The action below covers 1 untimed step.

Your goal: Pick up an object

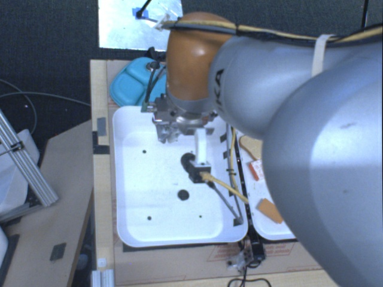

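Closest to me, the big grey arm comes in from the right and covers most of the right bin; I see its front rim and a strip of its floor. On this strip, near the front, lies a flat orange piece. A little further back is a small red and white item, and the two are apart from each other. The left bin stands just beside the right one on the pale bench. About in the middle of its white floor there is a dark round thing, with some much smaller dark dots spread around it. I cannot tell if these are objects or marks. Further back, the gripper hangs over the rear part of the left bin, under the orange band of the wrist. It is partly hidden, so I cannot tell if it is open or closed, or if it has hold of anything. Behind the far left corner of this bin lies a light blue rounded object, and beyond it a shiny sheet.
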### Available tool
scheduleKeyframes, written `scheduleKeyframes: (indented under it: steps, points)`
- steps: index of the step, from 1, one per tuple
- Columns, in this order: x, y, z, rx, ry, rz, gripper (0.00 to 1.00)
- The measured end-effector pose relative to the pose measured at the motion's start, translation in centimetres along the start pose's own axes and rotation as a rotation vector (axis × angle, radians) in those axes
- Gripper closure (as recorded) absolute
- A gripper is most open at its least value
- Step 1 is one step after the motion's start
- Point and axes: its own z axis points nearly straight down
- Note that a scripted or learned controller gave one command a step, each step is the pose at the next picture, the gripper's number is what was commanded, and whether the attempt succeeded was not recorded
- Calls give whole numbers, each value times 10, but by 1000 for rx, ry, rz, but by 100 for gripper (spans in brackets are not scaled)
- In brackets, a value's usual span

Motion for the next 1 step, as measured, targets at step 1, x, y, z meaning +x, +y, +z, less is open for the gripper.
scheduleKeyframes:
  steps: [1]
  points:
    - [-35, -66, -4, -1, 0, 0, 100]
